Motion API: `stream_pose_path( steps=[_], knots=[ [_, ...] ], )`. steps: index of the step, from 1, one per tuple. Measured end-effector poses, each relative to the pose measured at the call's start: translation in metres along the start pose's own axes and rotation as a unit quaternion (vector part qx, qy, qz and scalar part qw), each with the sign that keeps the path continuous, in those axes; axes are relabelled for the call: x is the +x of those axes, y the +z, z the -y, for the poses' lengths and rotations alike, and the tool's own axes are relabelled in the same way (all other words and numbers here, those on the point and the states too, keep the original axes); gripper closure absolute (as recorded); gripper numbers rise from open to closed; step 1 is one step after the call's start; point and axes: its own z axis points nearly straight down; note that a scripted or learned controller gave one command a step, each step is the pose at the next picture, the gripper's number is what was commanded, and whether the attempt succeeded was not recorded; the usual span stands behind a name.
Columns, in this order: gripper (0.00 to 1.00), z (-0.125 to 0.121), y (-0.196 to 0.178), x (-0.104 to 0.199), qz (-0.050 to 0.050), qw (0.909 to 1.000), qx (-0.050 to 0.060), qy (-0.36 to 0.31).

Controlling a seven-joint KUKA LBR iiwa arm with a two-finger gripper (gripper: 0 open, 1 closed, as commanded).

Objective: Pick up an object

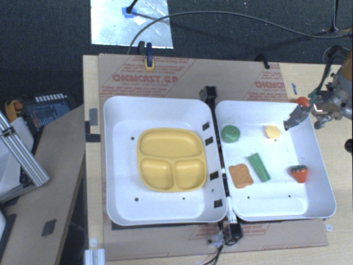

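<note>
Two shallow white plastic bins are shown side by side on a bench (182, 70) faced with printed brown board. In the left bin (118, 120), a glossy yellow tray (170, 159) with three rounded compartments is seen. In the right bin (317, 195), five small items are scattered: a round green ball (230, 133), a pale yellow piece (272, 131), a flat orange-brown slab (240, 175), a tilted green bar (258, 167) just beside the slab, and a red-orange fruit (299, 173) topped in green near the right wall. The gripper (295, 117) is held over the right bin's upper right corner, reaching in from the right, apart from every item; one dark finger (292, 120) is angled down-left. Whether the fingers are spread cannot be told.
</note>
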Motion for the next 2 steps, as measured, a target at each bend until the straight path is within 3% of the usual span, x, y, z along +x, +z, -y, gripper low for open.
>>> stream_pose_path(
  steps=[1,2],
  knots=[
    [0.0,-0.002,-0.006,0.0,0.001,1.0,-0.005,-0.001],
    [0.0,-0.002,0.057,0.001,0.0,1.0,-0.003,0.0]
  ],
)
